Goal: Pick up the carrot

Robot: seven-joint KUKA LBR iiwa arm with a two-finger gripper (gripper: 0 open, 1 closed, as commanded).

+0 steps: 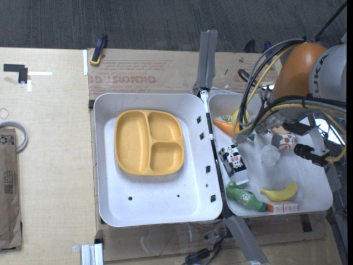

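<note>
We find the carrot [224, 126] lying in the right bin [317, 206], near its upper left corner, close to the divider between the two bins. It rests on the bin floor, partly crossed by the arm's cables [255, 101]. The gripper [274, 130] hangs just beside it to the right; we cannot tell its state. Further down lie a black-and-white box [234, 160], a green bottle [244, 198] and a banana [279, 192]. The left bin [105, 203] holds a yellow divided plate [149, 142]. We judge the pick not yet done: grasp and lift remain.
</note>
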